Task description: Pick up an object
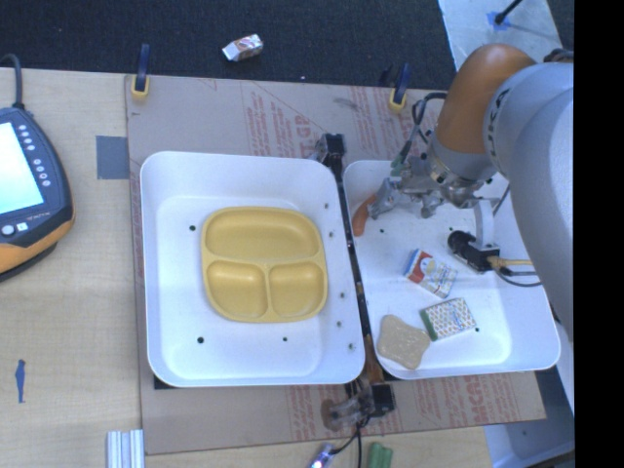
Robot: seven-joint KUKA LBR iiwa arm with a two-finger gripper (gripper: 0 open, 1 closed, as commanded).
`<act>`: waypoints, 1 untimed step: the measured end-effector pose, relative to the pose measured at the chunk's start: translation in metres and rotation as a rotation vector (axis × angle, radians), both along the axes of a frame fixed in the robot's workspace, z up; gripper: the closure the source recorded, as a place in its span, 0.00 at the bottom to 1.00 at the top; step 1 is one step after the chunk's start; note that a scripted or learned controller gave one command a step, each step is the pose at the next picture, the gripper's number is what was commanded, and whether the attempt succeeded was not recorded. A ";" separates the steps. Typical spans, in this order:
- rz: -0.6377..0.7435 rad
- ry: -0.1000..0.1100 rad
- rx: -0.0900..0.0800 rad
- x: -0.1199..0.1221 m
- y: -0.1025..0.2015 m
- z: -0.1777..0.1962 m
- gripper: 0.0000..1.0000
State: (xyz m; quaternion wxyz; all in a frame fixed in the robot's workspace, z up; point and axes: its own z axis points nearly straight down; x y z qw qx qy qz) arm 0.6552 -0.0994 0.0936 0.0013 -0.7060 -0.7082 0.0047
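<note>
The tool is lowered at the far edge of the right bin, near an orange object by the bin's left wall; its opening cannot be told. 3 candidates are left nearer: a small carton, a patterned packet, a tan sponge. A yellow divided tray is kept in the left bin.

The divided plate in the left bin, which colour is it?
Yellow divided plastic plate; the camera view shows it.
</note>
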 end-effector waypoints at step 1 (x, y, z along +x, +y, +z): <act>-0.001 0.000 0.005 0.000 -0.008 -0.002 0.00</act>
